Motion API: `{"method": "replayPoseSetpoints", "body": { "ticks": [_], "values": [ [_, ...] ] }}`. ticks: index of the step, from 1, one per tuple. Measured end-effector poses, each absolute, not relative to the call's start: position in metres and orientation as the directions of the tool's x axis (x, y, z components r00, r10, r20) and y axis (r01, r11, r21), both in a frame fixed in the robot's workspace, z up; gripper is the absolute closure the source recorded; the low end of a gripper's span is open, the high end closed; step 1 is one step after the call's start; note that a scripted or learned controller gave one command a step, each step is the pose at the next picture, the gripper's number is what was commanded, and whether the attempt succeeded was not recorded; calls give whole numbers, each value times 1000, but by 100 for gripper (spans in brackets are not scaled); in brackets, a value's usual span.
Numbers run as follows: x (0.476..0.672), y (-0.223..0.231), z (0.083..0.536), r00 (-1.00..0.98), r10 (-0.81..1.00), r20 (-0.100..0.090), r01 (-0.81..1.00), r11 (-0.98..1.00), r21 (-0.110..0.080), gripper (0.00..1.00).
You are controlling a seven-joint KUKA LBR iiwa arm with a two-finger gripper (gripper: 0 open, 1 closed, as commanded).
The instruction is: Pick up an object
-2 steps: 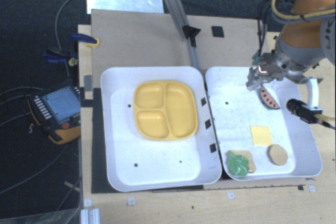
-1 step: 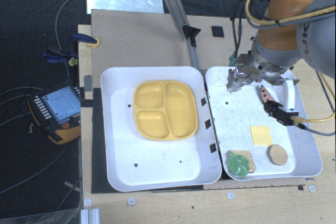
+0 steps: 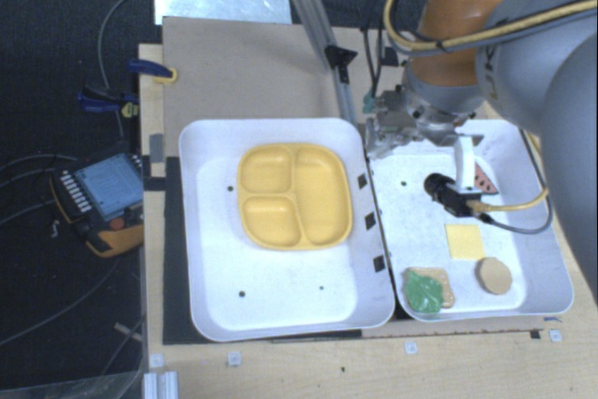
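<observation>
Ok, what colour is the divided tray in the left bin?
Yellow: the divided tray shows plainly in the camera view.

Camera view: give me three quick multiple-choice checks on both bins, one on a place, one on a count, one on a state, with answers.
1. Where does the yellow divided plate lie?
A. in the left bin
B. in the right bin
C. on the floor

2. How many compartments does that plate have?
A. two
B. three
C. five

3. How does the yellow square slice lie in the right bin?
A. flat on the bin floor, apart from the other pieces
B. stacked on the round tan piece
C. propped upright against the wall

Answers:
1 A, it sits inside the left bin.
2 B, two ridges split it into three wells.
3 A, white floor shows all round it, and the round tan piece and the green-topped toast lie apart from it.
</observation>
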State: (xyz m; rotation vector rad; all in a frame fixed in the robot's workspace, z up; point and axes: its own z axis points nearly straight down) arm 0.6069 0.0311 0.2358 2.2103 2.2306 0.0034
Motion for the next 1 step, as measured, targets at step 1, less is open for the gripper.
{"method": "replayPoseSetpoints", "body": {
  "ticks": [1],
  "values": [
    [613,85,242,-10,1000,2,1000,10,3,100]
  ]
}}
